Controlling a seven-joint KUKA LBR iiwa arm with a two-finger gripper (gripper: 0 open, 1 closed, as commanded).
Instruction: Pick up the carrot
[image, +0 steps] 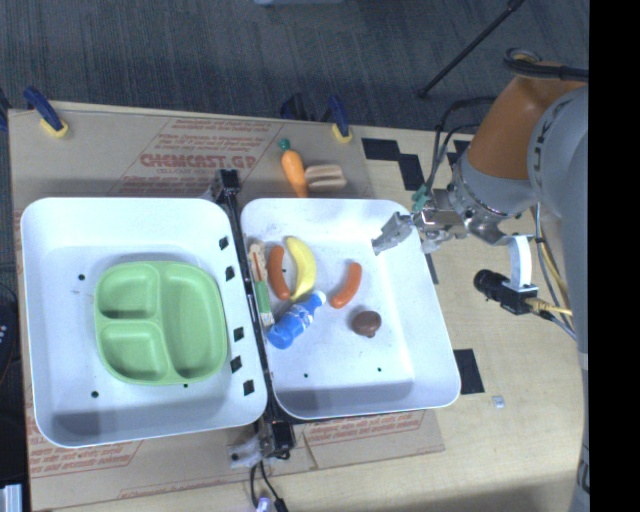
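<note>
The gripper (392, 236) hangs over the right bin's (425, 345) upper right rim, a small grey shape at the end of the arm (520, 130). It is too small and blurred to tell whether the jaws are spread or pressed together; nothing shows between them.

The carrot (293, 170) lies outside both bins, on the cardboard (180, 150) just above the right bin's top left corner, well apart from the gripper. It is a short orange cone with a small green tip at its upper end, smooth and slightly glossy like plastic. Just beside it to the right sits a tan and brown sandwich (325, 178).

Inside the right bin, a yellow banana (301, 264) curves over an orange sausage (279, 271); what lies along the bin's left wall is partly hidden and hard to name. A blue bottle (294, 321) lies tilted below them. A second sausage (345, 284) and a round brown lump (366, 323) lie apart to the right.

The left bin (50, 330) holds a green plate (160, 321) with three compartments. Blue clamps (46, 111) pin the cardboard's top edge.
</note>
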